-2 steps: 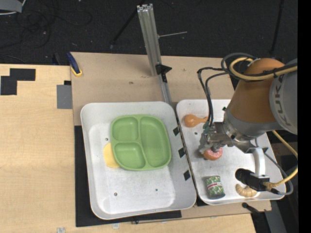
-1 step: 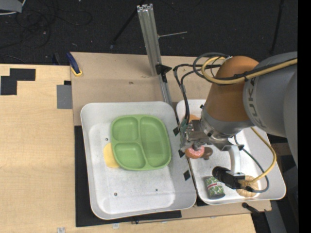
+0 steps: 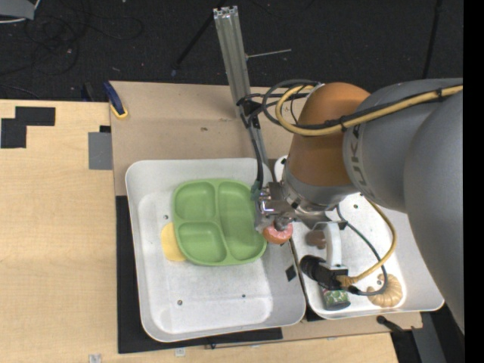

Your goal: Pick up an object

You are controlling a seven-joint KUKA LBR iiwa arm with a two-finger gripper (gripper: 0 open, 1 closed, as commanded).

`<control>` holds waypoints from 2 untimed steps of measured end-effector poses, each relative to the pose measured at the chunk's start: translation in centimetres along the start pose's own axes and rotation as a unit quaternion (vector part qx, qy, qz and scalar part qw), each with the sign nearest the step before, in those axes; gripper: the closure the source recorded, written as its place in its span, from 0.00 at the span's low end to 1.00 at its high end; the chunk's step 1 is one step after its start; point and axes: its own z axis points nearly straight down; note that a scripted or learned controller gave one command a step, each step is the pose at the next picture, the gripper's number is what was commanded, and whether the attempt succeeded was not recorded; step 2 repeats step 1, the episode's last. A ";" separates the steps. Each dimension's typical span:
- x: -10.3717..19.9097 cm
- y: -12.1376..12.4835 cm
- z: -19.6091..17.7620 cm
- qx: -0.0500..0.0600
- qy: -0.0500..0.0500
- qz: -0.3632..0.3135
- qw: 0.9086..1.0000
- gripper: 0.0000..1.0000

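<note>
Camera view shows the pincer (image 3: 274, 216) at the green divided tray's (image 3: 218, 221) right rim, grip state unclear, a pink round object (image 3: 277, 233) just below it, a yellow piece (image 3: 171, 243) peeking out left of the tray.

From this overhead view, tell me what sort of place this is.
Most likely a robotics lab set up for grasping trials. Two shallow white plastic bins sit side by side on a plywood bench, a grey arm with an orange band reaches in, and a green divided plastic tray lies in the left bin.
</note>
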 end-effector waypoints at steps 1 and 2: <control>4.4 0.6 -1.7 -0.001 0.000 0.000 1.000 1.00; 4.4 0.6 -1.7 -0.001 0.000 0.000 1.000 1.00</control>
